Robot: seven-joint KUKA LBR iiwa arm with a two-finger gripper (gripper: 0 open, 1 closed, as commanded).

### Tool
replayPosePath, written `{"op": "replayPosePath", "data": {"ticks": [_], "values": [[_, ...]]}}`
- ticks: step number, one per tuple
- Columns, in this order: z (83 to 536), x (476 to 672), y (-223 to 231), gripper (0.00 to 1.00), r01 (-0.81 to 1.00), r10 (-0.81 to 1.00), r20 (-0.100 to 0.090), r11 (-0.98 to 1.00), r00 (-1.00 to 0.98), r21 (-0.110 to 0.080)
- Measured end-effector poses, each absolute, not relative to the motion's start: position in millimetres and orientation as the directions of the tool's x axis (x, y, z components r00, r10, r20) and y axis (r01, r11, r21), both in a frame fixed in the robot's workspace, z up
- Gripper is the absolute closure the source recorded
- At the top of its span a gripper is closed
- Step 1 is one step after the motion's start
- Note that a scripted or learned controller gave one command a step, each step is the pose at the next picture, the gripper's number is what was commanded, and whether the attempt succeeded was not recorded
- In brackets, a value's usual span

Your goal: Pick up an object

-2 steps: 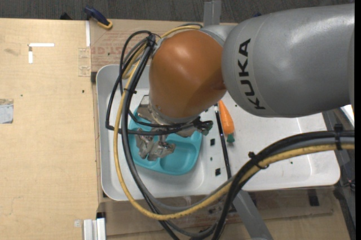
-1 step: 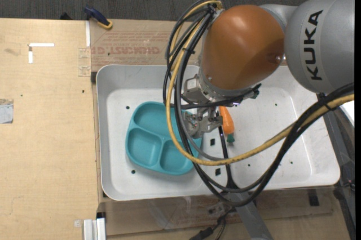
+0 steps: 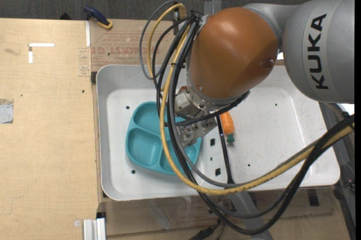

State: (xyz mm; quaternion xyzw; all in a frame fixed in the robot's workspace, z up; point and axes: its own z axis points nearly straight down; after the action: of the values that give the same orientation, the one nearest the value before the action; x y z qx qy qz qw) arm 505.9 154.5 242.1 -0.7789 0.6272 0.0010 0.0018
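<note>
A teal divided plate (image 3: 148, 140) lies in the white bin (image 3: 113, 120), left of centre, with its right part hidden under the arm. A small orange object (image 3: 227, 123) lies just right of the plate, partly hidden by cables. My gripper (image 3: 192, 130) hangs below the orange wrist band, right over the plate's right edge. Cables and the wrist housing cover much of it.
The large grey and orange arm (image 3: 237, 53) covers the middle and upper part of the bin. Black and yellow cables (image 3: 169, 92) loop over the plate. A wooden board (image 3: 45, 120) lies to the left. A blue and yellow clamp (image 3: 97, 16) sits by the bin's far left corner.
</note>
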Motion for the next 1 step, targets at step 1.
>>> {"op": "replayPosePath", "data": {"ticks": [1], "values": [[194.8, 492.3, 229.4, 1.0, -0.749, -0.749, -0.004, -0.662, 0.662, 0.001]]}}
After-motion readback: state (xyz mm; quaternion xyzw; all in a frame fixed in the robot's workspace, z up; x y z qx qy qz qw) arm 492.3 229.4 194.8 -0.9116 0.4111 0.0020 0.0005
